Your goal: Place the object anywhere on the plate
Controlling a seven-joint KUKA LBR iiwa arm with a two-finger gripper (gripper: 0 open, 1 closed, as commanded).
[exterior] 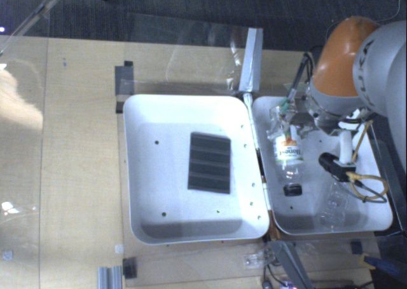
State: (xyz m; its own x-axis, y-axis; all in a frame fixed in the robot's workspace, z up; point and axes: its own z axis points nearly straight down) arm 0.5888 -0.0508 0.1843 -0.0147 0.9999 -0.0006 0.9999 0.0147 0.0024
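Note:
A dark grey ribbed plate [210,162] lies flat in the middle of the left bin [143,154]. In the right bin [375,218] a clear plastic bottle [287,152] with a white and orange label lies lengthwise near the left wall. A small black piece [292,189] sits at its near end. My gripper [288,120] hangs over the bottle's far end, close to or touching it. The wrist hides how it meets the bottle.
A crumpled clear plastic thing [332,205] rests at the front of the right bin. The divider between the bins [259,161] runs just left of the bottle. A grey bracket [250,59] stands behind the bins.

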